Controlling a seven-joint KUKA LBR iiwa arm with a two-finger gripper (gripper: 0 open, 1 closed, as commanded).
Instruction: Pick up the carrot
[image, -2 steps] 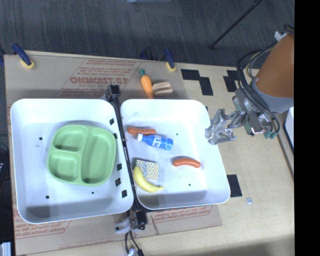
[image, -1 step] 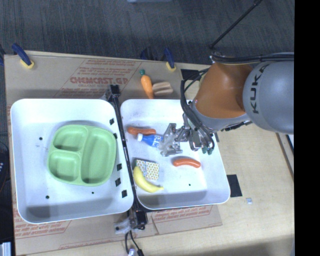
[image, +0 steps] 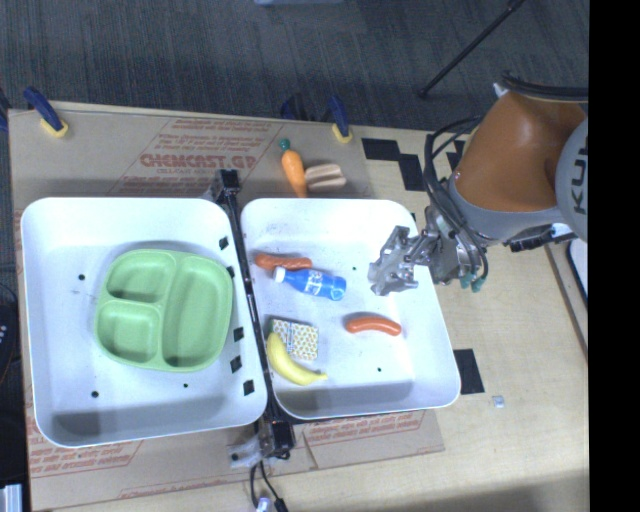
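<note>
The carrot (image: 292, 170), orange with a green top, lies on the cardboard just behind the right bin's far rim, outside both bins. My gripper (image: 390, 270) hangs over the right part of the right bin (image: 425, 300), well to the right of the carrot and nearer the front. Nothing shows in its grasp. A red-orange sausage (image: 372, 324) lies in the bin just below the gripper.
A tan bun-like piece (image: 325, 178) sits right beside the carrot. The right bin also holds an orange sausage (image: 282, 262), a blue bottle (image: 312, 284), a patterned packet (image: 297, 339) and a banana (image: 290, 365). A green divided plate (image: 165, 310) fills the left bin (image: 50, 300).
</note>
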